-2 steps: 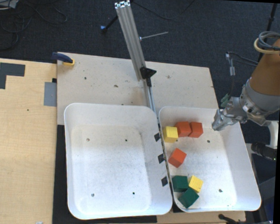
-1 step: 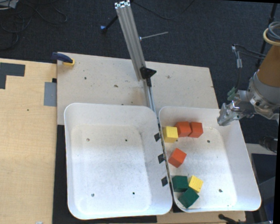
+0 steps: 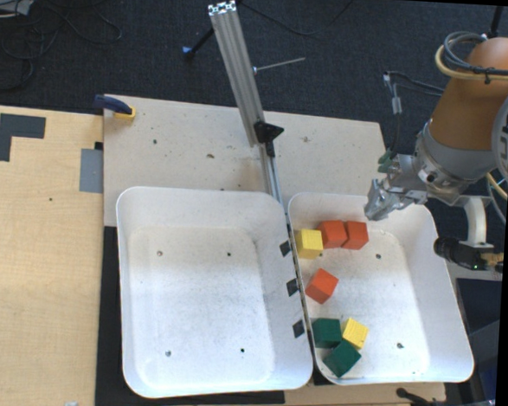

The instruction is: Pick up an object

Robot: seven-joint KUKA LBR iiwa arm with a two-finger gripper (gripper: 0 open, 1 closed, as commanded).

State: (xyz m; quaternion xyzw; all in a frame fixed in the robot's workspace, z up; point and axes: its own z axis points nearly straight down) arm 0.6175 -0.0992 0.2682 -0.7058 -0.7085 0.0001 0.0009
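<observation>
Over at the 2 o'clock corner of the right bin (image 3: 452,342), the jaws (image 3: 380,207) hang just above the rim, pointing down and left, off a shiny metal wrist under a smooth orange band on the arm (image 3: 469,100). I can't tell from this angle how far apart they are, but there's nothing caught in them.

All the blocks are small matte cubes, foam-looking, sitting in that right bin. Near 11 o'clock there's a row pressed together: a yellow cube (image 3: 310,240) right against the divider, then two orange cubes (image 3: 333,234) (image 3: 356,234) touching side by side. A lone orange cube (image 3: 322,286) sits a bit below them, turned on a diagonal. Down at 7 o'clock there's a tight clump: a dark green cube (image 3: 326,332), a second yellow cube (image 3: 355,332) leaning against it, and another green cube (image 3: 343,359) right at the bottom rim.

Both bins are shallow white plastic with rounded corners and a speckled, scuffed floor. The left bin (image 3: 148,234) sits flush beside the right one on a pale tabletop (image 3: 189,141), with a ribbed aluminium rail (image 3: 242,67) running off toward 12 o'clock.
</observation>
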